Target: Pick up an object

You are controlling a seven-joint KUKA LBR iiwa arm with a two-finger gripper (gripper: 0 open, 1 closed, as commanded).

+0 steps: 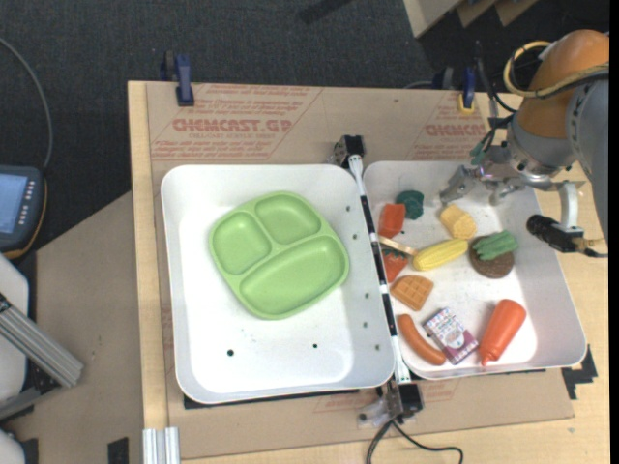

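Two white bins sit side by side. The left bin (193, 336) holds one green divided plate (279, 252). The right bin (551, 341) holds about nine toy foods: nearest a sausage (420, 339), small carton (450, 333) and carrot (501, 329), then a waffle (411, 291) and corn cob (441, 253). At the far right, the arm is cut off; its gripper (481, 184) hangs over the bin's far edge, fingers spread, gripping nothing.

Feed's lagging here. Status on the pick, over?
Gripper above right bin, far end, nothing between fingers. Yellow piece nearest, just below. Green plate alone in left bin.
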